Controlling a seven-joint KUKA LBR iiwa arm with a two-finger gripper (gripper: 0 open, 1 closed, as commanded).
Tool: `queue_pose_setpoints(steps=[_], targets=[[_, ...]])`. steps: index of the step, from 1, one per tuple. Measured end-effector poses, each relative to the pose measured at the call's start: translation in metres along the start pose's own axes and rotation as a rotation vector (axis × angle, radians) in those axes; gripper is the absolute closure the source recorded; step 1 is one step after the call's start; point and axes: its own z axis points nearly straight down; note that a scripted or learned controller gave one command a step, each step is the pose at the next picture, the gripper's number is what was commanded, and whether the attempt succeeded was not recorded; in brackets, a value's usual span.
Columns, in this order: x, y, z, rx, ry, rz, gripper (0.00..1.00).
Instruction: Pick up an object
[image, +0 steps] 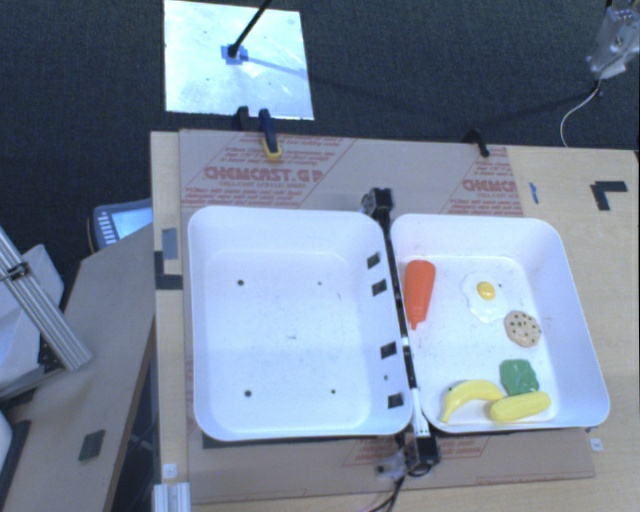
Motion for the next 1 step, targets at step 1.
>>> queue_pose_setpoints(steps=[1], targets=[[0.0002, 0.0005, -0.0116, -0.004, -0.002, -0.005, 1.00]])
